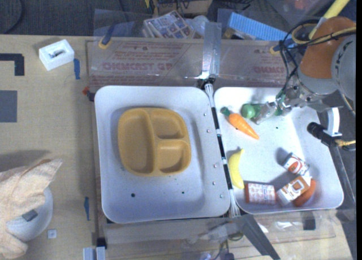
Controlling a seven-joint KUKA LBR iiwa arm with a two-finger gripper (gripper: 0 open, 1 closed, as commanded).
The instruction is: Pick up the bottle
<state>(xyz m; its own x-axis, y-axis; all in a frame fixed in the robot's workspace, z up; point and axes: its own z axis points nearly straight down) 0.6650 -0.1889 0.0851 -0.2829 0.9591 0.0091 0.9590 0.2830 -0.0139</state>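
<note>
gripper (pixel 273 108) sits near the top of the right bin (pixel 317 157), close to a green thing (pixel 249 109), and i cannot tell how it is set. bottle (pixel 295 166) lies lower right in that bin, well apart from it. carrot (pixel 242 124) and banana (pixel 235 168) lie along the bin's left side. left bin (pixel 107 157) holds a yellow tray (pixel 154 140).

Even, fairly bright overhead light, soft shadows only. White bins (pixel 153 208) near blown out, esp. the right one by the gripper (pixel 278 106), w/ faint glare on clear panels (pixel 147 64) behind. Low-res, soft overall; small labels unreadable. Dark floor up top underexposed. Slight barrel distortion at edges.
</note>
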